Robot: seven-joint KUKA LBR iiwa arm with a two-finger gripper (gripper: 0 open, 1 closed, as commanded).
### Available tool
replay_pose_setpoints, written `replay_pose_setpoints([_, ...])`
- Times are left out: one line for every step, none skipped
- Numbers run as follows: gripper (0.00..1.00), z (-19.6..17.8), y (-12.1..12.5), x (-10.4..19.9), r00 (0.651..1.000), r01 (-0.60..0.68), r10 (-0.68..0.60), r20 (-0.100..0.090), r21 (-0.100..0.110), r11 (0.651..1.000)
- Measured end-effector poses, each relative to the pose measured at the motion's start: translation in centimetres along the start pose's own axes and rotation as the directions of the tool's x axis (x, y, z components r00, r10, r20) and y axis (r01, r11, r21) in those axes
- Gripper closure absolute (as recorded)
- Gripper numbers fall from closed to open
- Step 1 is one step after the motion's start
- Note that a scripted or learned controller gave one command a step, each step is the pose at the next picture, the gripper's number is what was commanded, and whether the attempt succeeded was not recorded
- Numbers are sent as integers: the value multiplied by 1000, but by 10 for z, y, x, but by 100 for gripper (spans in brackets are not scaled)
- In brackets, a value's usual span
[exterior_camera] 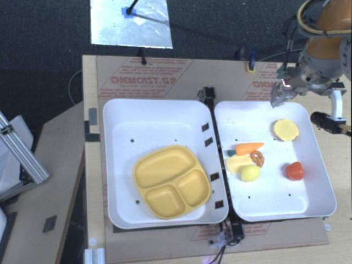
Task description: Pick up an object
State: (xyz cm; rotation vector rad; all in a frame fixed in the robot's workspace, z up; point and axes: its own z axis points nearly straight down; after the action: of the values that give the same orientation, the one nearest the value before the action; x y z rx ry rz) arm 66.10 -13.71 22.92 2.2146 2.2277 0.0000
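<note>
The grey two-finger gripper (278, 97) hangs over the far edge of the right white bin (314, 202); whether it is clenched or released I cannot tell, and nothing shows in its grasp. Nearest it, just nearer and to the right, lies a pale yellow round disc (286, 130). Further toward the near side lie an orange carrot (249, 147), a brown pretzel-like ring (257, 158), a yellow lemon (249, 173) and a red tomato (294, 171), while the left white bin (118, 164) holds a yellow 3-compartment tray (171, 180).

Both white bins (159, 114) look like smooth plastic with a slight gloss. The yellow tray (172, 180) in the lower middle of the frame is smooth matt plastic. The bench (165, 76) looks like matt brown cardboard with red print. In the upper left, a metal sheet (131, 16) looks shiny, on dark rough carpet (38, 37)
</note>
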Motion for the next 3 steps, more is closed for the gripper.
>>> replay_pose_setpoints([100,-46,2,0,1000,2,-2,0,-1,1000])
replay_pose_setpoints([100,-31,-13,45,1000,3,-3,-2,6,1000])
replay_pose_setpoints([100,-10,-39,92,1000,3,-3,-2,8,1000])
